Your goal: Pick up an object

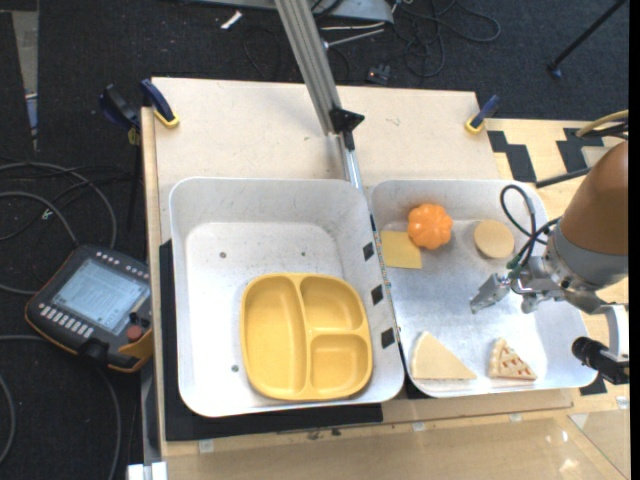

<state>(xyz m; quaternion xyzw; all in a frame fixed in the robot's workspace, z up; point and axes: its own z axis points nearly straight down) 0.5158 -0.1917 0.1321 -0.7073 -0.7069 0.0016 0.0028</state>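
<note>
The left bin (200,218) holds one yellow tray (305,336) with three compartments; nothing lies in them. The right bin (455,196) holds five food items: one orange pumpkin (430,225), one yellow cheese slice (402,250) just beside it on the left, one round cracker (493,239), one pale wedge (440,359) and one small waffle piece (511,361) near the front wall. The gripper (493,294) hangs over the right bin, between the cracker and the wedge. Its fingers look spread and pinch nothing.
</note>
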